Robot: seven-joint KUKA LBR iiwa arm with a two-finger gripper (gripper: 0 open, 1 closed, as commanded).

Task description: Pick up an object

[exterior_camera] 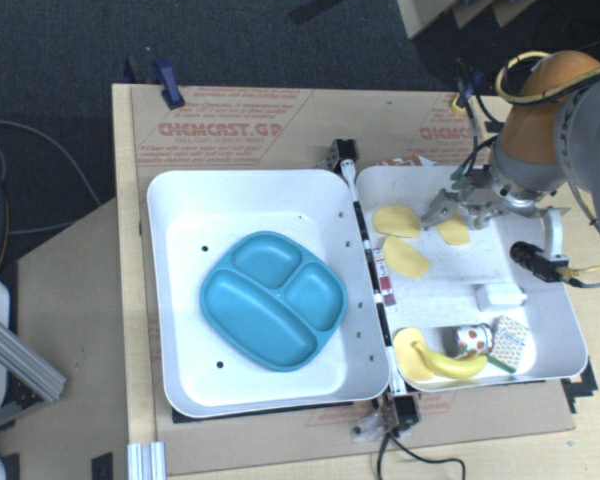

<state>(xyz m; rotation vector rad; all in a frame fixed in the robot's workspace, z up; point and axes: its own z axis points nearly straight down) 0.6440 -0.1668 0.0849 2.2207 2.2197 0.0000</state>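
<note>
Grey with an orange band, the arm [540, 133] reaches in from the right, and its gripper [462, 208] hangs over the far part of the right bin [450, 293]. We cannot tell from this slanted view whether the gripper is released or clenched, and we see nothing held in it.

Just on the near side of the gripper lies a small yellow piece [454, 233] on the bin floor, close under the tool; we cannot tell whether the two touch. To the left of it, near the bin's left wall, we see a pale yellow slice [395, 220], and a second yellow slice [408, 259] lies a little nearer to us, apart from the first.

Nearer and to the right, a small white block [500, 295] rests alone on the bare floor. Along the near wall of the same bin sits a banana [440, 365] in the left corner, its curve opening upward. A little red-and-white can [471, 341] lies on its side just beside the banana, and a patterned packet [511, 340] lies to the right of the can, close against it.

In the left bin [180, 218] we see one blue divided plate [272, 298], lying about the middle and turned at a slant. Both bins stand side by side on a brown bench [260, 123] with red print, and a blue clamp [167, 83] grips its far left edge.
</note>
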